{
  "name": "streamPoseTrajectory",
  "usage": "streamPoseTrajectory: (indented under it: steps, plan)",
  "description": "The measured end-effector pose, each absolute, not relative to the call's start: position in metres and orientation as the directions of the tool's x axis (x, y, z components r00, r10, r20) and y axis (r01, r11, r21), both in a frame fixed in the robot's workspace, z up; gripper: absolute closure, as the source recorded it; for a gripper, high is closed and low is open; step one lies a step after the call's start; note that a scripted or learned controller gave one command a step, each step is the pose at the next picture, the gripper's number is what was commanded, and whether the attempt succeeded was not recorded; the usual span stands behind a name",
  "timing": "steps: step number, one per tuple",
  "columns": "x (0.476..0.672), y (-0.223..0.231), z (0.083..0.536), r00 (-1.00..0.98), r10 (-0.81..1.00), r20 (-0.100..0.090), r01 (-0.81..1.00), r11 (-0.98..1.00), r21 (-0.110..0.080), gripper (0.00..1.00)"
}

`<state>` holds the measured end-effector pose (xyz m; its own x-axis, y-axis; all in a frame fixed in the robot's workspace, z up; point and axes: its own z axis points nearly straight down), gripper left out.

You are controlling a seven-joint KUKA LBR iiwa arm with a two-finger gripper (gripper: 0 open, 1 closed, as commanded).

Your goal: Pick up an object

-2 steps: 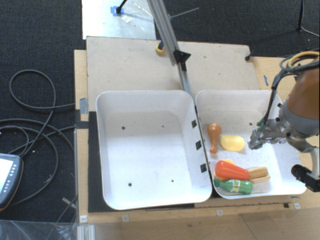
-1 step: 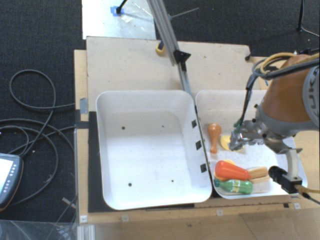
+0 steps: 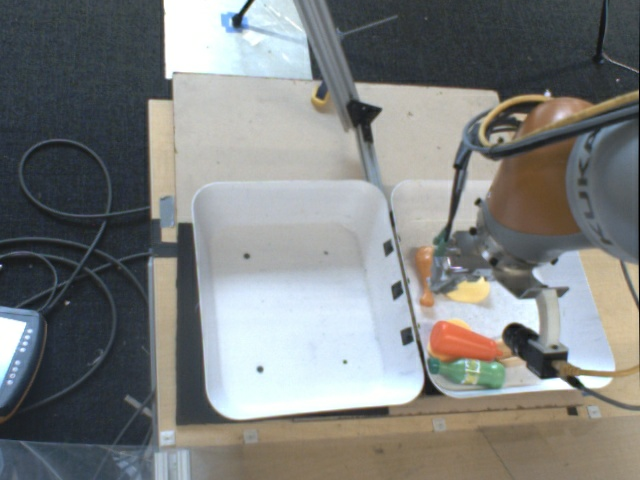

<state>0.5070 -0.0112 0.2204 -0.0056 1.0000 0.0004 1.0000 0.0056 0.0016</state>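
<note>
Camera view — yellow piece point(image 3: 470, 291) just beside jaws point(image 3: 452, 271)

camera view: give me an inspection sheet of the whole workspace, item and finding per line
surface: pale wooden bench bearing two shallow white plastic bins; left bin, right bin.
job's things: in the right bin, an orange carrot-shaped toy, a green plastic bottle, a pale yellow rounded piece and a small orange piece near the dividing wall.
clutter: black clips along the wall between the bins.
grippers: two-finger gripper low over the right bin beside the yellow piece; whether the jaws are open or shut cannot be told.
cables: black cables looped on the dark floor at left.
surroundings: grey pendant screen at left edge; slanted metal pole.
</note>
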Motion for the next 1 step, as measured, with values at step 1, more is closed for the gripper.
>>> streamPoseTrajectory:
  steps: [1]
  plan:
    - [0.5098, 0.0431, 0.2125, -0.011, 1.0, 0.002, 1.0, 0.011, 0.0, 1.0]
